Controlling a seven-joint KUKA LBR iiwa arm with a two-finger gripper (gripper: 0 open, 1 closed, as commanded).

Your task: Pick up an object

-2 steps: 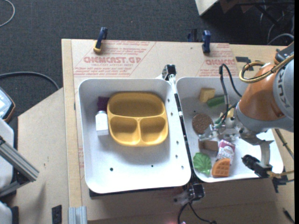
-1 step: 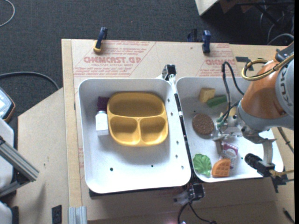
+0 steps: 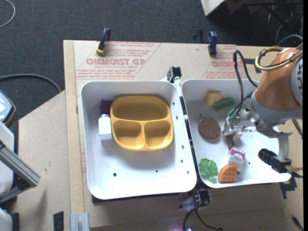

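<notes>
Hovering low in the right bin [image 3: 269, 174], the pincer [image 3: 232, 130] is sitting just beside the brown cookie [image 3: 209, 128], presumably lining up a grasp; finger state unreadable.

Both bins [image 3: 91, 143] look like smooth white plastic with a faint sheen. The divided yellow tray [image 3: 142, 121] is matt plastic. The desk [image 3: 144, 61] is covered by brownish protective paper with red print, dull and flat. The arm's orange band [image 3: 279, 83] is glossy, catching light. The floor [image 3: 48, 13] is dark, rough carpet. The brown disc [image 3: 209, 128] looks grainy.
</notes>
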